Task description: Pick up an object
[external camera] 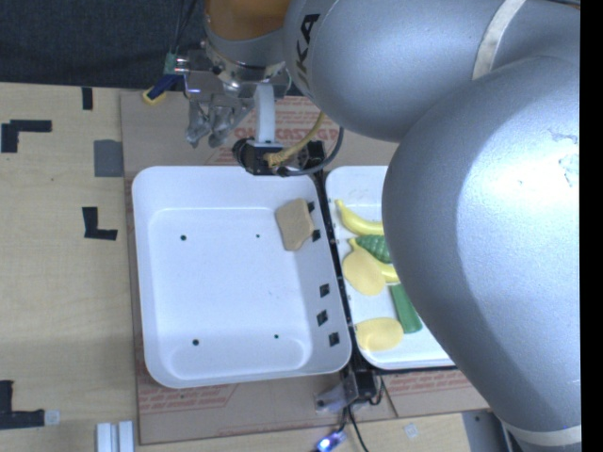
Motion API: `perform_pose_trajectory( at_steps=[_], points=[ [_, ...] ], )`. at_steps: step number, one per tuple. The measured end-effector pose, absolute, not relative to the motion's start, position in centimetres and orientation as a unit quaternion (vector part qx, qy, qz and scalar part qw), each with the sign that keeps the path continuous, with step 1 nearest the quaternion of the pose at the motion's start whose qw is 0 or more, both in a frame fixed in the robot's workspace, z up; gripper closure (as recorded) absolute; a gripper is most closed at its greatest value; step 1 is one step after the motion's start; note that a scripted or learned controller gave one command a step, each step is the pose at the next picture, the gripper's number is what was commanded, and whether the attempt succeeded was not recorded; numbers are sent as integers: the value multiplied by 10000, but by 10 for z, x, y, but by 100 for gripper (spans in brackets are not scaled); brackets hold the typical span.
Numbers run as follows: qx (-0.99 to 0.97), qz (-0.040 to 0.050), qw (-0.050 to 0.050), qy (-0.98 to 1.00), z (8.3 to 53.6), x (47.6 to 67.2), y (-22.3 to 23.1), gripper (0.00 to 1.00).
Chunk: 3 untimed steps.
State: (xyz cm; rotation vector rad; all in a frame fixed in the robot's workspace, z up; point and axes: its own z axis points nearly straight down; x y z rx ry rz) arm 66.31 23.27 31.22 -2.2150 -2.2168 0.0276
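Note:
A tan flat block (295,224) lies in the left white bin (160,281), leaning against its right wall near the back. The right bin (415,358) holds a yellow banana (356,219), a green ridged piece (377,248), a round yellow fruit (363,273), a green cucumber (407,311) and another yellow piece (379,333). My gripper (212,128) hangs below the orange band, over the cardboard just behind the left bin's back edge, up and to the left of the tan block. Nothing shows in it.
The big grey arm covers the right side of the view and most of the right bin. A black cable loop (273,156) hangs over the back rim between the bins. Black tape marks (94,224) lie on the bench at left.

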Motion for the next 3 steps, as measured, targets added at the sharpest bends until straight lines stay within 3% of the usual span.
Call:
perform_pose_trajectory(
  at_steps=[1,2,3],
  points=[
    [-7061,-9,0,-7081,368,659,234,100],
    [-7060,-21,-6,-7082,428,650,234,100],
    [-7069,76,32,-7072,294,641,232,100]
  ],
)
